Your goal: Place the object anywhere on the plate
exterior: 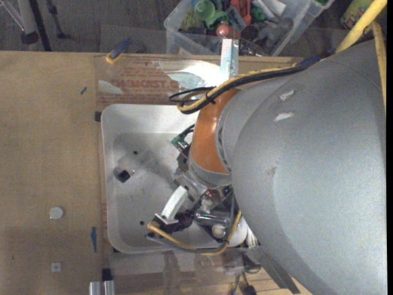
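Observation:
A small black block point(121, 176) lies on the floor of the white bin point(138, 125), towards its left wall. My gripper point(210, 217) hangs low over the bin's near right part, well to the right of the block and apart from it. The orange band point(206, 143) and the broad grey arm point(313, 165) rise above it and cover the whole right side of the view, hiding whatever lies beneath.
A clear tub of colourful toys point(245, 11) stands behind the bench. A printed cardboard sheet point(141, 78) lies along the bin's far rim. On the bare wooden bench left of the bin sits a small grey disc point(56, 212).

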### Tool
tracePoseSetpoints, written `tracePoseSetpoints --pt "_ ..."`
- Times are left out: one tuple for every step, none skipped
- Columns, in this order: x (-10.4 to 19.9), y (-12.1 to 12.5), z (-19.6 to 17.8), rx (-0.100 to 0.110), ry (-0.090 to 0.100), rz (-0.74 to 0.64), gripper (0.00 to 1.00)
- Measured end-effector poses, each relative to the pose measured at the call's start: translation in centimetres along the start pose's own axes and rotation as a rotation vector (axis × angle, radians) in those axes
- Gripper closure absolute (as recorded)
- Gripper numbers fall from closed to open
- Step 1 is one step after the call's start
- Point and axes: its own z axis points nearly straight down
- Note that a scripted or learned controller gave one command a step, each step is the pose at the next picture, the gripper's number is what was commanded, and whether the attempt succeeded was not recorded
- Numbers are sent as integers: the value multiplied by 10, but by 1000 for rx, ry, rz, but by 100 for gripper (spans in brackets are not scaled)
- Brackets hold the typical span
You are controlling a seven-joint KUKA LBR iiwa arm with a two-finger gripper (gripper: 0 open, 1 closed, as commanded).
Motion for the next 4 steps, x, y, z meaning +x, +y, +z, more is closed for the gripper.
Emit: tracePoseSetpoints --pt "63 19 52 10 -45 7 0" --pt "125 26 56 11 -47 -12 0" --pt "127 26 44 10 -43 -17 100" --pt "129 26 33 10 -42 -19 100"
